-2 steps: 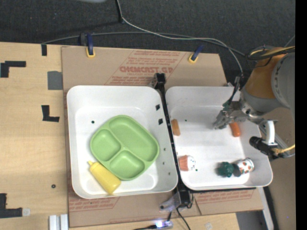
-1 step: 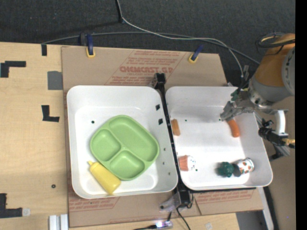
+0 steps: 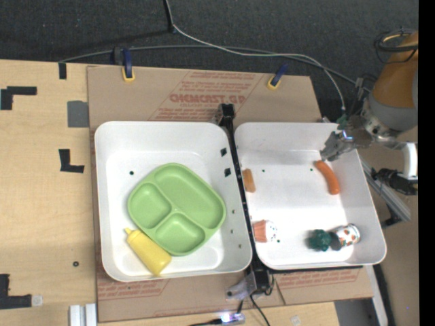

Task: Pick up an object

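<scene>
Nearest the camera, at the front of the left bin [image 3: 109, 182], a yellow squeeze bottle [image 3: 147, 251] lies on its side, touching the front edge of a green divided plate [image 3: 177, 208]. In the right bin [image 3: 299, 138], a dark green toy [image 3: 318, 240] and a small white-and-red object [image 3: 347, 235] sit together near the front right corner, a small orange-and-white piece [image 3: 265, 231] rests at the front left, a short brownish piece [image 3: 248, 180] lies by the left wall, and an orange sausage-shaped object [image 3: 327, 176] lies slantwise toward the back right. The gripper [image 3: 336, 144] hangs over the back right corner of that bin, just beside the upper end of the orange sausage-shaped object and apparently above it rather than on it. Whether its fingers are spread or pressed together cannot be told at this size and angle, and nothing is seen between them. Judged from this, the task is at an early stage: the arm [image 3: 394, 94] is near a likely target, yet no object is lifted and every item rests on a bin floor. What remains is the descent, a closing grip around the chosen thing, probably the orange one, and the lift clear of the bin.
</scene>
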You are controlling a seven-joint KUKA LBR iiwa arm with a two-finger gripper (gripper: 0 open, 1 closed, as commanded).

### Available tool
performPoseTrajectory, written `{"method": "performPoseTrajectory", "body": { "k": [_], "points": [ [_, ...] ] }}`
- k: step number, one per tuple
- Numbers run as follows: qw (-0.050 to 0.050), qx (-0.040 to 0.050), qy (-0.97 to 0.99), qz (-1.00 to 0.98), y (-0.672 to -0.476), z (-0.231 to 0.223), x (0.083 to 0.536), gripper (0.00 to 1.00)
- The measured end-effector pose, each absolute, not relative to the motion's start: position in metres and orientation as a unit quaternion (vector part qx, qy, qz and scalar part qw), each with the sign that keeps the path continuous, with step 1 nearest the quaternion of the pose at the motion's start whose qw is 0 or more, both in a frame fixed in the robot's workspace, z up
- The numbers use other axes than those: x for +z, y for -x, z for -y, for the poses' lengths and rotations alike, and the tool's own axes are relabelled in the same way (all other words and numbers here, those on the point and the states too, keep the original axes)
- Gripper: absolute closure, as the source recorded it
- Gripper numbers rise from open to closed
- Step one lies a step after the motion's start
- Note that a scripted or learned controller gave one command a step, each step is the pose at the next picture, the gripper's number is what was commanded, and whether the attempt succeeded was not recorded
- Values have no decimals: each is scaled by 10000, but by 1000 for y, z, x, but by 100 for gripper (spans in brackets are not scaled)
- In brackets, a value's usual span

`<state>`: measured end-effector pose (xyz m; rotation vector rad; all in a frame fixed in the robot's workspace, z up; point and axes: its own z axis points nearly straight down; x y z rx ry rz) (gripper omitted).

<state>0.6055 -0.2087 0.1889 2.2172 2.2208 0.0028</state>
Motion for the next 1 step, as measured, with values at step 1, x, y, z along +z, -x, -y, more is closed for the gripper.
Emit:
{"method": "performPoseTrajectory", "body": {
  "k": [1],
  "points": [
    [17, 11, -7061, -7081, -603, 199, 238, 100]
  ]
}}
